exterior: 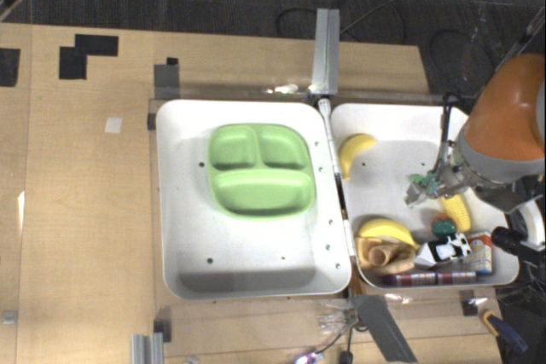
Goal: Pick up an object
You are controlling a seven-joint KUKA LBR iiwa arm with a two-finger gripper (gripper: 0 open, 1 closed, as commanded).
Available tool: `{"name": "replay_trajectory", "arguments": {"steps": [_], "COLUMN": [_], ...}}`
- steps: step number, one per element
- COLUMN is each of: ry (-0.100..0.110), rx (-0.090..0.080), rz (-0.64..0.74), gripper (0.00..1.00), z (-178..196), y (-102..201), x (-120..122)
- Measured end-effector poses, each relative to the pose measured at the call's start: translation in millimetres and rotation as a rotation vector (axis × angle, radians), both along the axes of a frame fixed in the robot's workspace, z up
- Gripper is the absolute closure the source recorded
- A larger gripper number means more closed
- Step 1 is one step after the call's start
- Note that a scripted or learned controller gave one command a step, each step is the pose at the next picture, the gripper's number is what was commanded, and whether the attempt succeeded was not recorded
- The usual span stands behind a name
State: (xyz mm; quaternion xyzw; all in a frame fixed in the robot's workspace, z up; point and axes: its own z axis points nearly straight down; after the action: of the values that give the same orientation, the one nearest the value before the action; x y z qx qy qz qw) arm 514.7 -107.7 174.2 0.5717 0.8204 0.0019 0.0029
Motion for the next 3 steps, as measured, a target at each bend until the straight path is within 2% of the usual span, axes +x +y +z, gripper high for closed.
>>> {"name": "replay_trajectory", "arguments": {"steps": [1,2,3], "ry": [0.0,-0.007,-0.015], "rx": [0.0,-0.001,0.0], "rz": [0.0,0.111,0.113], "gripper": [0.0,0.0,1.0], "z": [0,-84,-71], "y": [0,-31,-29], "x": [0,-21,-18]}}
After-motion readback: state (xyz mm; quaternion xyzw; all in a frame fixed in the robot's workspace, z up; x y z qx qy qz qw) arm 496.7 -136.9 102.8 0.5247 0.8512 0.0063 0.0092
